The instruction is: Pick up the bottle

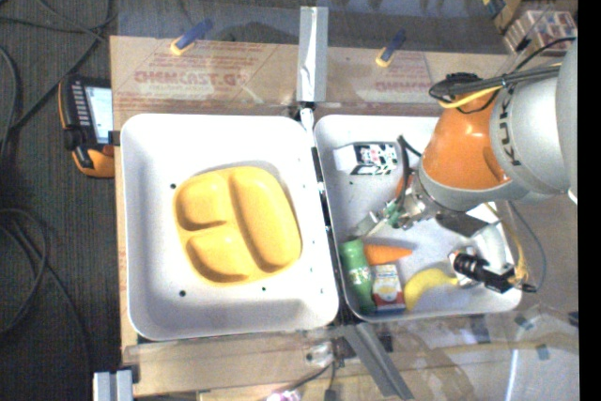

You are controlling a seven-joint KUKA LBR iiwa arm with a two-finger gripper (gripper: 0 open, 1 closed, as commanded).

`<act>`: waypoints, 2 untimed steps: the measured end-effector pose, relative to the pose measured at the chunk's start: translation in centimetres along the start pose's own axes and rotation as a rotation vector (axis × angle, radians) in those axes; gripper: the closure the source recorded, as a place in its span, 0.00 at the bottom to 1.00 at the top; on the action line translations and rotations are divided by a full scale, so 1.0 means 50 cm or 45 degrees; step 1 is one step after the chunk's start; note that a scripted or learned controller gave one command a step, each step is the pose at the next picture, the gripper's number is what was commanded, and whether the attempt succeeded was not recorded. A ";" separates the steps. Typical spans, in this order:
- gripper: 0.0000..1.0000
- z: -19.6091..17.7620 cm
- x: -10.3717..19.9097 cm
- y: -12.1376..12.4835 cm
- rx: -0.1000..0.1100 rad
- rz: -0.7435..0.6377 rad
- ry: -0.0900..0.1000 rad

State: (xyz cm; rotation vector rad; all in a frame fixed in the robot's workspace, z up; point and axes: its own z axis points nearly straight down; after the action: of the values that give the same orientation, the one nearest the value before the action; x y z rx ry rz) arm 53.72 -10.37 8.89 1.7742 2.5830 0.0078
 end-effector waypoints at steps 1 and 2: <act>0.00 0.002 -0.040 0.064 0.001 0.453 0.001; 0.00 -0.001 0.014 -0.047 -0.008 0.316 -0.007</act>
State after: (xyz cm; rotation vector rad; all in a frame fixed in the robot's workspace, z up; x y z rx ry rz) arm 51.30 -10.55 8.93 2.0756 2.3382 0.0126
